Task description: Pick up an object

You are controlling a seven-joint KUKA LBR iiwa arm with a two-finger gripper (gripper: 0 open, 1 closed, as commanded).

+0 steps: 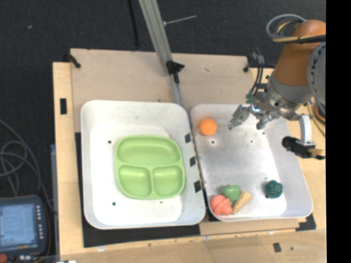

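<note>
The small round orange ball [208,127] sits alone by the right-hand white bin's [258,158] far left corner, so the gripper [249,118], fingers spread wide and empty near the far edge, should centre over it before dropping.

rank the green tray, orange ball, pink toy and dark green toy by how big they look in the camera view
1. green tray, by far the largest
2. pink toy
3. orange ball and dark green toy: these two look about alike, so no ranking between them
</note>
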